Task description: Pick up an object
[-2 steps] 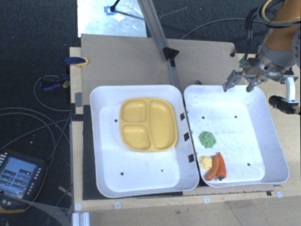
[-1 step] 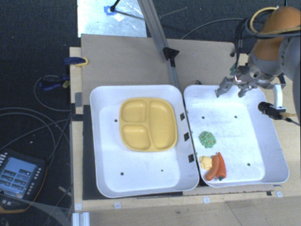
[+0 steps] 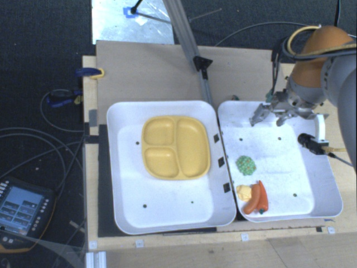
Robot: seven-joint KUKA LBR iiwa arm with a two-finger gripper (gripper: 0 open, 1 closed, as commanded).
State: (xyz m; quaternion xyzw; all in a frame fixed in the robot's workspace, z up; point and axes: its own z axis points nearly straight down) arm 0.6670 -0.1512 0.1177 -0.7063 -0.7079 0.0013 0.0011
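Camera view, approach step of the pick, judging by the layout. End effector (image 3: 268, 120) released, fingers spread with nothing between them, poised over the far end of the right bin (image 3: 290, 172), near its far wall. Candidate things all inside the right bin: green piece (image 3: 245, 164) about midway along the bin, near its left wall; yellow piece (image 3: 244, 192) and orange piece (image 3: 257, 197) touching each other in the bin's near left corner. No contact with any of them yet.

Next move, as a judgement: travel from the bin's far end toward its near end and its left wall, then descent over one target with the fingers spread. Green piece probably the easier choice: apart from the other two, with bare floor around most of it. Yellow and orange pair crowded into the corner; risk of a finger striking the wall or nudging the neighbour.

Open room: right half of the bin's floor bare, ample for moving. Left bin (image 3: 125, 205) against the right bin's left rim, carrying a plate (image 3: 175, 148); no need to cross that shared rim.
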